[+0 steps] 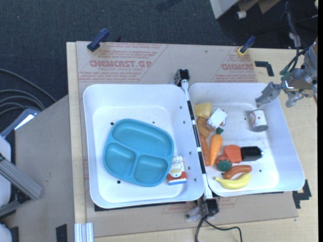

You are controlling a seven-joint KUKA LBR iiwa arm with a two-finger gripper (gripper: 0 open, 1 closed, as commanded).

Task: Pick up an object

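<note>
Dark carpet surrounds a cardboard-topped bench (126, 64) printed with red lettering, bearing two shallow white bins side by side. At the left, the left bin (96, 105) holds a blue divided plate (137, 151) near its middle, and a small carton (177, 169) with an orange and white label sits just beside the plate's right corner, against the bin's right wall. Past the divider, the right bin (287, 150) holds a cluster of toy food along its left side: a yellow wedge (203, 110), a white box (217, 118), a carrot (215, 149), an orange-red block (232, 153), a black object (251, 153), a sausage (237, 171) and a banana (233, 182) at the front. A small white can (258, 120) lies apart toward the bin's back right. At the far right, the gripper (278, 95) hangs over the bin's back right edge, its two grey fingers spread apart with nothing between them, near the can but not touching it.
</note>
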